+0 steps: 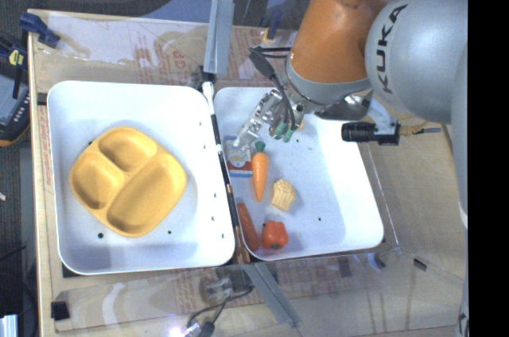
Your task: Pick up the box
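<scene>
Right beside the box (238, 153) lies a carrot (259, 176) (touching, seemingly), gripper (241, 140) above.

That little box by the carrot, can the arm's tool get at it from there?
Probably yes. The tool hangs right at the box, against the right bin's left wall. The carrot beside it may crowd the grasp.

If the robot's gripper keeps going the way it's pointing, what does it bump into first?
Probably the small box, right below the gripper by the right bin's left wall. The carrot lies just beside it. Depth is hard to judge.
</scene>
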Motion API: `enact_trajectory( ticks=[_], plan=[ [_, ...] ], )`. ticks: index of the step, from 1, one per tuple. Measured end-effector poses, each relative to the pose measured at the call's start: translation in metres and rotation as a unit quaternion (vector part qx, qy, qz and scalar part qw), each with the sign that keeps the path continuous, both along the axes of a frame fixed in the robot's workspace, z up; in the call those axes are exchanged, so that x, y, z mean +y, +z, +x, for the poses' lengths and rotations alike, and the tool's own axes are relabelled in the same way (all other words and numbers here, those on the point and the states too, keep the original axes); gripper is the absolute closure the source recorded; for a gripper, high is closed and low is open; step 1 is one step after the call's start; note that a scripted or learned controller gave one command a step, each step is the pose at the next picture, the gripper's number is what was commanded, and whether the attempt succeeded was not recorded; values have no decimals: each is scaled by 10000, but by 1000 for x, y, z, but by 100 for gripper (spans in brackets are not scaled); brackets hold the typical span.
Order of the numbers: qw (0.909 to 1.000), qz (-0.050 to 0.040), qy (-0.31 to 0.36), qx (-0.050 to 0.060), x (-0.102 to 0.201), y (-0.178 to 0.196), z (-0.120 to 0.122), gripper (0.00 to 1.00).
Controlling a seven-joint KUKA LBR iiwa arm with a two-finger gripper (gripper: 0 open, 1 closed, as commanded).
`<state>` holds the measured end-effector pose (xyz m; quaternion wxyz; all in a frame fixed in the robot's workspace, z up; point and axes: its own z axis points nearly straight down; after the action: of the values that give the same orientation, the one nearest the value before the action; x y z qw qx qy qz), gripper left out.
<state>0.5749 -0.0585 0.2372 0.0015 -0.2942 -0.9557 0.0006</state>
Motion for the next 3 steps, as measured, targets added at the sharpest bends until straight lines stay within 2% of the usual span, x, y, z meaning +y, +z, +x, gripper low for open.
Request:
enact_trajectory(
  ticks=[1,2,3],
  plan=[
    [9734,-5,-2289,6,-32,-72,14,100],
    [9256,18,-3785,-62,-44,-138,11,100],
    [9245,-22,-3810,-95,-50,-139,10,0]
  ],
)
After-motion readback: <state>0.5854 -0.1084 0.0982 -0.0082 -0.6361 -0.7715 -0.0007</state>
